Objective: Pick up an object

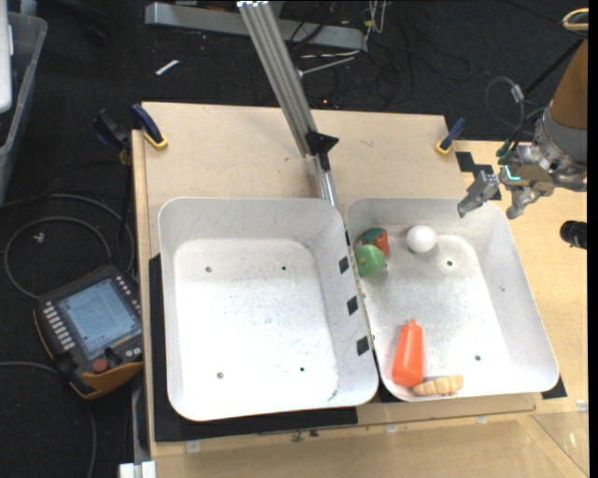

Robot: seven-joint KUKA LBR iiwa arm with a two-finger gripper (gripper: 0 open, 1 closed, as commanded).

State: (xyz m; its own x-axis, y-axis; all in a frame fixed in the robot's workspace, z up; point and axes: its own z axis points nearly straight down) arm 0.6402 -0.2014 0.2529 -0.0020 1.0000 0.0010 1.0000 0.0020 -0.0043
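- Wooden bench point(243, 149), pale tan, fills the middle of the view
- Two yellow-tipped clamps grip its far edge, one at the left corner point(149, 129), one at the right point(449, 136)
- Metal pole point(283, 79) slants down from the top to the bench, ending at a black bracket point(320, 144)
- Dark floor point(65, 177) around the bench, with black cables point(37, 238) looping at the left
- Pendant point(92, 327) with lit screen and orange base lies on the floor, left of the bench
- Clear plastic box point(19, 65) at the top left corner
- Grey metal frame point(252, 23) and more wires along the top
- Even, bright light from above
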